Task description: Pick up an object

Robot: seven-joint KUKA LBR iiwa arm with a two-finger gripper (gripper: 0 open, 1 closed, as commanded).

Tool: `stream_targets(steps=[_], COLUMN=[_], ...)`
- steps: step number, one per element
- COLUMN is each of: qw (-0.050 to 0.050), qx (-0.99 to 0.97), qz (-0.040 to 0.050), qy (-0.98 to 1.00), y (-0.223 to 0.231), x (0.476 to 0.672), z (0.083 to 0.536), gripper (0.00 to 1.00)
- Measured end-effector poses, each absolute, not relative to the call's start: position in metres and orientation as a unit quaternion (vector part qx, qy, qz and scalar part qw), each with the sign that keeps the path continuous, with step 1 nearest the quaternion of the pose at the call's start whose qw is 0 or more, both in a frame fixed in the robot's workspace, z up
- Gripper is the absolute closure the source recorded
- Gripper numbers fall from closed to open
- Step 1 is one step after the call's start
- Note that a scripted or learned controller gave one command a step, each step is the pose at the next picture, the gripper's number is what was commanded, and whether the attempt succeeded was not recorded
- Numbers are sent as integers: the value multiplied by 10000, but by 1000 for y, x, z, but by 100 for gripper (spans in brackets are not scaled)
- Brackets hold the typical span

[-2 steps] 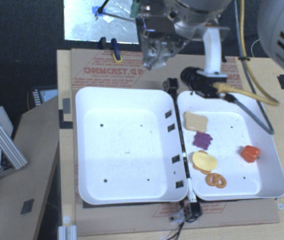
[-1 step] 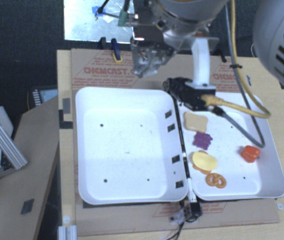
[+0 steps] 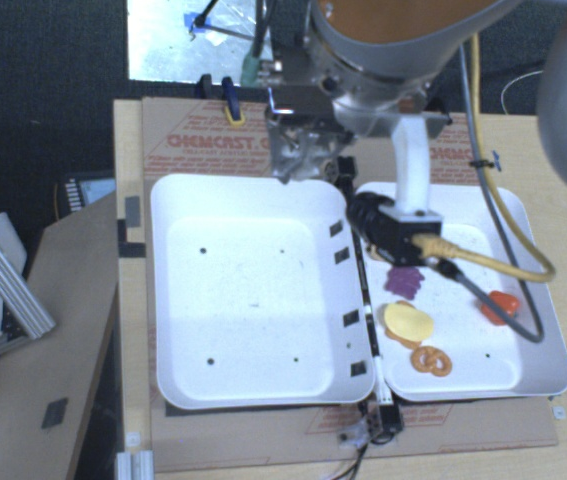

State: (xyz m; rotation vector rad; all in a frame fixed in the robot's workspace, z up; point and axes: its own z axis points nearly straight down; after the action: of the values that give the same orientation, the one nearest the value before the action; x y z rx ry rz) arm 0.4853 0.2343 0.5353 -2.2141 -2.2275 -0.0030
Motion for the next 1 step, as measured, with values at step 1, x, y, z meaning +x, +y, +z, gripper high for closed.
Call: stream_targets(steps=[1], qw=[2], qx=[-7050], qz=[-9], qy=[-7092], y=[234], x=[486], z=[535], gripper=[0])
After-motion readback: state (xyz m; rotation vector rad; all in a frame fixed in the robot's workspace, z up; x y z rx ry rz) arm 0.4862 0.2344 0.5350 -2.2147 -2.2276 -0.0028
